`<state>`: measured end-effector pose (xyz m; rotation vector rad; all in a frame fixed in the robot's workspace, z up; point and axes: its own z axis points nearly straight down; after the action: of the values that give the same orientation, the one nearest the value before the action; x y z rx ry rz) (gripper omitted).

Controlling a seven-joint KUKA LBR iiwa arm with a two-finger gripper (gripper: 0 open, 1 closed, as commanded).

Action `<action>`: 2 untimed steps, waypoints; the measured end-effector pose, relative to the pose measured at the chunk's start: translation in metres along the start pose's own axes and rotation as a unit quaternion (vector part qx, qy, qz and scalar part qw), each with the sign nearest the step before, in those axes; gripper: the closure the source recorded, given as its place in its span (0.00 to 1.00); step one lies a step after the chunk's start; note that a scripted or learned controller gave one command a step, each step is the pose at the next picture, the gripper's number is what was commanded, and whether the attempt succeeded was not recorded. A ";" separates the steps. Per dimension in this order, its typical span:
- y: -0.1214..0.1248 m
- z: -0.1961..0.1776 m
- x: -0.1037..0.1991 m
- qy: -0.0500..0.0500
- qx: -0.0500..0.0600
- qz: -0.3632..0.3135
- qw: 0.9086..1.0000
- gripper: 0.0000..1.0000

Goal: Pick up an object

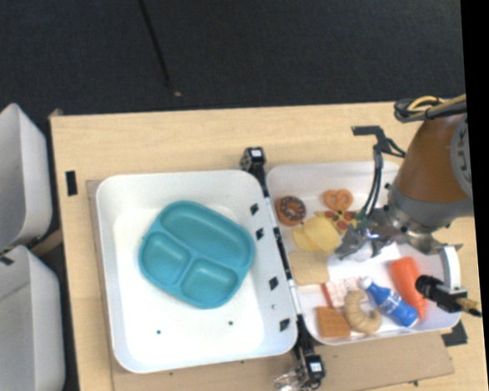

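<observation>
The right bin (310,177) holds several toy foods: a chocolate donut (291,210), a heart-shaped pretzel (338,200), a yellow piece (316,234), a waffle square (331,321), a croissant (360,312), a blue bottle (392,303) and an orange carrot-like piece (407,281). My gripper (355,243) hangs low over the middle of this bin, just right of the yellow piece. The arm (431,173) reaches in from the right.
The left bin (116,266) carries a teal divided plate (197,252). Black clips run along the wall between the two bins (274,255). White blocks (10,249) stand off the bench's left side.
</observation>
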<state>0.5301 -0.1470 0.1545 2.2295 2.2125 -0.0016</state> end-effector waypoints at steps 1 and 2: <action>0.005 -0.060 -0.008 -0.001 -0.002 -0.005 1.000 1.00; 0.006 -0.085 -0.009 0.000 0.000 -0.005 1.000 1.00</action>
<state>0.5362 -0.1563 0.2393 2.2189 2.2239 -0.0025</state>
